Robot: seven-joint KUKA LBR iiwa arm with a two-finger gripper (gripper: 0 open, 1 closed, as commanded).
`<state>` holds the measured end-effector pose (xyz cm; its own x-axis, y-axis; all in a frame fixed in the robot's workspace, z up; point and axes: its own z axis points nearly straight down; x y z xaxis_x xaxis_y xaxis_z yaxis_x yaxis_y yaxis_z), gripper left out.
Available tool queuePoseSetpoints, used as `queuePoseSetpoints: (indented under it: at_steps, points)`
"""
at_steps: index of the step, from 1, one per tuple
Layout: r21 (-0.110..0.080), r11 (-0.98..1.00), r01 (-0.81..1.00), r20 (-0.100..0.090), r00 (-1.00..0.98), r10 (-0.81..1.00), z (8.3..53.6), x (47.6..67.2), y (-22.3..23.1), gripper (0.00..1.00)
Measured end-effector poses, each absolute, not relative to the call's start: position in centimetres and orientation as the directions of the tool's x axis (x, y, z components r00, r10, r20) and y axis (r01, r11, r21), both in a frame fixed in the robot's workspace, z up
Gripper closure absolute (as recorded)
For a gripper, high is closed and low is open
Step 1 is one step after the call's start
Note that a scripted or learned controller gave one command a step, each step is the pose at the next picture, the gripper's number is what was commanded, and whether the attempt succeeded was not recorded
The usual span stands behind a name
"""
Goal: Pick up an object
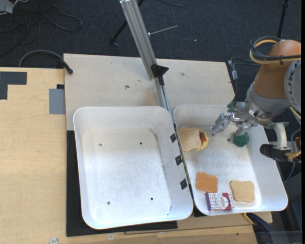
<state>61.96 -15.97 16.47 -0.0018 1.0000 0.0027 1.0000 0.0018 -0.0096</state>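
My gripper (pixel 232 128) hangs over the upper part of the right bin (pixel 274 197), fingers spread open with nothing between them. One fingertip (pixel 217 127) points left toward a sandwich-like toy (pixel 192 139) lying by the bin's left wall. A green round object (pixel 240 139) sits just below and right of the gripper. Lower in the same bin lie an orange flat piece (pixel 207 182), a tan slice of toast (pixel 242 190) and a small pink and white box (pixel 218 201).
The left bin (pixel 86 136) lies beside the right one, separated by a ridge with black clips (pixel 176 149). A slanted metal rail (pixel 142 39) rises behind the bins. A wooden surface (pixel 25 156) lies to the left.
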Motion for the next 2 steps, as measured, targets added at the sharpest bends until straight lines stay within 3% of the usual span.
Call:
queuePoseSetpoints:
  at_steps: [1, 2]
  points:
    - [-0.01, 0.0, 1.0, 0.002, 0.0, 1.0, 10.7, 61.6, -16.9, 0.0]
    - [-0.007, -0.003, 1.0, 0.002, 0.003, 1.0, 12.0, 61.8, -17.0, 1.0]
